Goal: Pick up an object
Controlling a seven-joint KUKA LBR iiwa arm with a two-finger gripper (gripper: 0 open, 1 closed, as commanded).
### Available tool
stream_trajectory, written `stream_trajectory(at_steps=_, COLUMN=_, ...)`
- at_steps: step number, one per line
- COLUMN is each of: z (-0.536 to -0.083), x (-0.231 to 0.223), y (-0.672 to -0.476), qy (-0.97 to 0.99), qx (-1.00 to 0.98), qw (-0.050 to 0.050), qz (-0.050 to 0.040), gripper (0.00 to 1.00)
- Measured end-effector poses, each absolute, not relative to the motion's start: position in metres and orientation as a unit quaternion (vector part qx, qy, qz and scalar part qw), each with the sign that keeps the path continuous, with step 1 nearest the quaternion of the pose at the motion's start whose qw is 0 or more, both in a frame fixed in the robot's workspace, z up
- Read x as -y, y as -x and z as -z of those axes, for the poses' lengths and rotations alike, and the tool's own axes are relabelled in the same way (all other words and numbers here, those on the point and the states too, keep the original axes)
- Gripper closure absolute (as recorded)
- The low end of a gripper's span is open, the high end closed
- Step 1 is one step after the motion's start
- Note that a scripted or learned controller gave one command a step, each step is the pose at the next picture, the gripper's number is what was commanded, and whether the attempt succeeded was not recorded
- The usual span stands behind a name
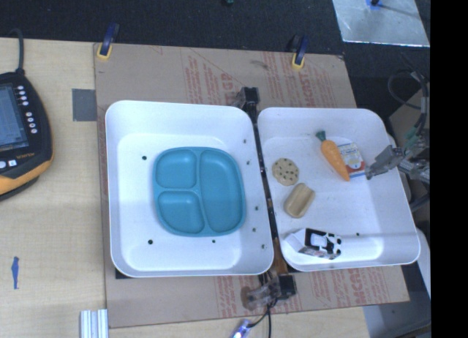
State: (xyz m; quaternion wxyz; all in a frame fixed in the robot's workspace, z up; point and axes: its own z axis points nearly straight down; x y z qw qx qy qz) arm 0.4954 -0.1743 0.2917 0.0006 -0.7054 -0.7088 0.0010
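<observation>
The right bin [380, 205] holds a toy carrot [334, 156], a small white packet [352, 158] beside it, a round cookie [286, 171], a tan bread-like piece [298, 200] and a black-and-white item [320, 243] near the front rim. In the left bin [124, 183] lies a blue divided plate [199, 189]. My gripper [382, 164] comes in at the right edge of the right bin, its grey tip pointing left toward the packet and carrot, a short way from them. Nothing shows between its fingers.
A black and orange teach pendant [18, 132] lies on the bench at the far left. Cardboard [219, 80] under the bins is held by two clamps at the back. Cables hang at the right edge behind the arm.
</observation>
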Motion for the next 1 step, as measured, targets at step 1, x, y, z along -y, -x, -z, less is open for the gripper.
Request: stream_trajectory(at_steps=1, z=-0.1935, x=0.2101, y=-0.5374, qy=0.705, qx=0.709, qw=0.001, qz=-0.0023, gripper=0.00)
